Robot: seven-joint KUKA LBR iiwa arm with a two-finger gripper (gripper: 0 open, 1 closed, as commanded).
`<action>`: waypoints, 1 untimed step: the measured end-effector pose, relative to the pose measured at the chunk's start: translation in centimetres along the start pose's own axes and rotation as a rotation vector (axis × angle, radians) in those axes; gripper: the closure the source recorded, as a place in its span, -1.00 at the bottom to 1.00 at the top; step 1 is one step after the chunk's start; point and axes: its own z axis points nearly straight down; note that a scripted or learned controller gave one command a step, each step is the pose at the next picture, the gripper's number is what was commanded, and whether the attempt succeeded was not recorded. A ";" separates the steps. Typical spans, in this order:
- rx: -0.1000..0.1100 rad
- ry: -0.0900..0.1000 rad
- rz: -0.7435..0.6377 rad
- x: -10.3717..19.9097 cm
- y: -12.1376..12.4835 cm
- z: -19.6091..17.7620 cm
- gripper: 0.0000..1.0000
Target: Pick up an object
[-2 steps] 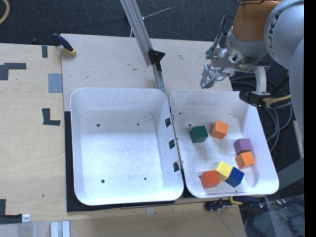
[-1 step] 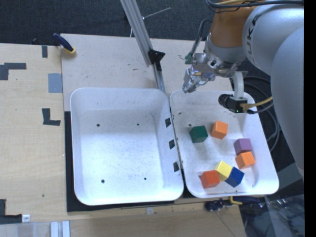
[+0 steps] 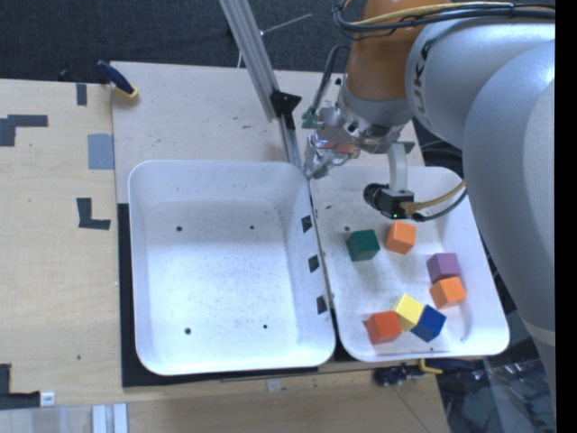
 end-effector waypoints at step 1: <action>0.000 0.001 -0.001 5.6 -0.7 1.1 1.00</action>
